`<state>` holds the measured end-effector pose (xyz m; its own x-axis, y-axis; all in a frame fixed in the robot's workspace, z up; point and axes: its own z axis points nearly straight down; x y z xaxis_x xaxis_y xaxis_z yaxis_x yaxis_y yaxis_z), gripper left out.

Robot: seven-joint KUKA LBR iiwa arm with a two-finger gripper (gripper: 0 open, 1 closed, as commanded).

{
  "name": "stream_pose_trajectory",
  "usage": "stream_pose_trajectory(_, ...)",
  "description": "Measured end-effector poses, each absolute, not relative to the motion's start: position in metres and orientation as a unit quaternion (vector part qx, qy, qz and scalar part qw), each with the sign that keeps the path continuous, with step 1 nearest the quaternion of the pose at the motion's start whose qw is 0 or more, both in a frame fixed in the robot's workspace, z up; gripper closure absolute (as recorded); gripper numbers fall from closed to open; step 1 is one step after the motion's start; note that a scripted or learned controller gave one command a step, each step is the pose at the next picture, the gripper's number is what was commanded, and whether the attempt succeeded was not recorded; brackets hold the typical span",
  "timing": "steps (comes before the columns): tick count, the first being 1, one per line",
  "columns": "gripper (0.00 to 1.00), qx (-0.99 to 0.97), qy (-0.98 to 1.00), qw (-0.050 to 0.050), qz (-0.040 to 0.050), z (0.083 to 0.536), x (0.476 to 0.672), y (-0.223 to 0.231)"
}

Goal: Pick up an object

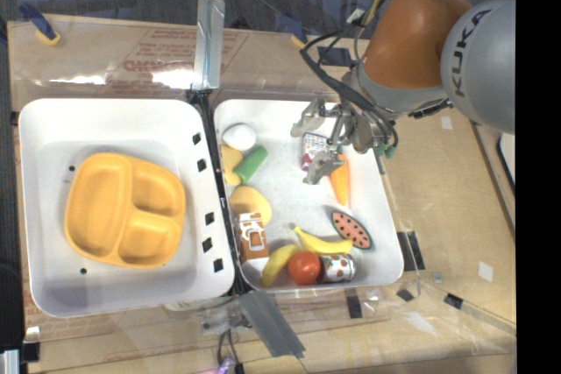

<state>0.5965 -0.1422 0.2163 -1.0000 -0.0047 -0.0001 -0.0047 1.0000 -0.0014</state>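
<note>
White bins [35,188], two; one yellow tray [125,208]; two bananas [321,242]; fingers [321,151] spread, holding nothing

Grey KUKA arm with orange band [405,39] enters from upper right of frame, wrist angled down-left. Metal two-finger gripper [323,149] hangs right of frame centre, fingers [317,171] spread apart and pointing downward.
</note>
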Motion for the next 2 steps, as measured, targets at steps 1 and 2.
stream_pose_trajectory(1, 0.00, -0.044, 0.999, -0.006, 0.0017, 0.090, 0.631, -0.194)
stream_pose_trajectory(2, 1.00, -0.048, 0.999, 0.004, -0.0009, 0.110, 0.638, -0.192)
